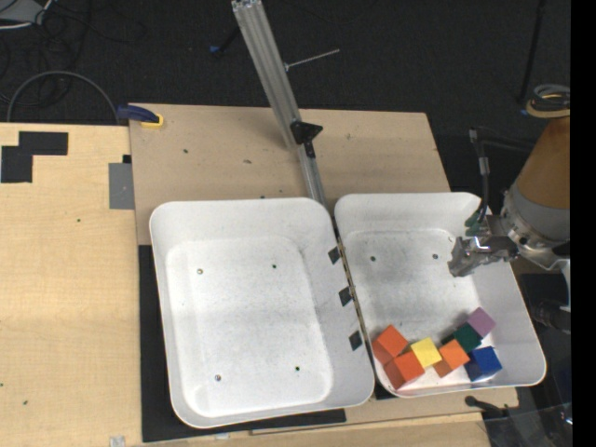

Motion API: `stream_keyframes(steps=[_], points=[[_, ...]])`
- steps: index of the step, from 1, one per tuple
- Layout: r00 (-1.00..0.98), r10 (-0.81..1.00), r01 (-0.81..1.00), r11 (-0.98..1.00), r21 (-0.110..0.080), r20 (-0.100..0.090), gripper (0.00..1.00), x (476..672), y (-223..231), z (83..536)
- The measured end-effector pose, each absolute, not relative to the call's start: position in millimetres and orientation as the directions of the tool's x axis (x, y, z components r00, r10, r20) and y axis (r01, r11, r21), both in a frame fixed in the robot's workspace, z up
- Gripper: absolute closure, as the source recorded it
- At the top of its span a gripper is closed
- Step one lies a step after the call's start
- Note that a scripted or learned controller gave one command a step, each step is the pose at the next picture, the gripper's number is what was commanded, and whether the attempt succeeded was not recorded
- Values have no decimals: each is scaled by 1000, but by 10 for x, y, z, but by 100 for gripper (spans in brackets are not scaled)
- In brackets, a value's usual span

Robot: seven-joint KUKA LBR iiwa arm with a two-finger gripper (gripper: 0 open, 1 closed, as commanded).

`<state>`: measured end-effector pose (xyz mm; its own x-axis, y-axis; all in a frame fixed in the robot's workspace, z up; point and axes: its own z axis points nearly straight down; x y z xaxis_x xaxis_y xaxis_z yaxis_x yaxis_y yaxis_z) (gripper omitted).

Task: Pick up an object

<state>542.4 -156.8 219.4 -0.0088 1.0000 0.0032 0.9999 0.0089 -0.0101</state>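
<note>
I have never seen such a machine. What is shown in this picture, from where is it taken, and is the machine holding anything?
One camera looks down at a slant on a wooden bench. The grey and orange shape at the right is a robot arm; its gripper hangs over the right bin. In that bin's near corner lie small coloured blocks: orange, red, yellow, green, blue and purple. The left bin sits beside it. Nothing can be seen in the gripper, and it is apart from the blocks.

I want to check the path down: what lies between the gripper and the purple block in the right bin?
Nothing: in the camera view, only bare white floor of the right bin separates the gripper from the purple block.
</note>
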Motion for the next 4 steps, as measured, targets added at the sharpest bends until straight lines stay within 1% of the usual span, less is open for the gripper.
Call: stream_keyframes(steps=[1,2,4], points=[[-7,1000,1000,7,-7,4,100,5590,-246,1885],[7,1000,1000,-7,-4,-4,100,5665,-1231,1716],[4,1000,1000,-4,-6,0,100,5665,-1212,1910]])
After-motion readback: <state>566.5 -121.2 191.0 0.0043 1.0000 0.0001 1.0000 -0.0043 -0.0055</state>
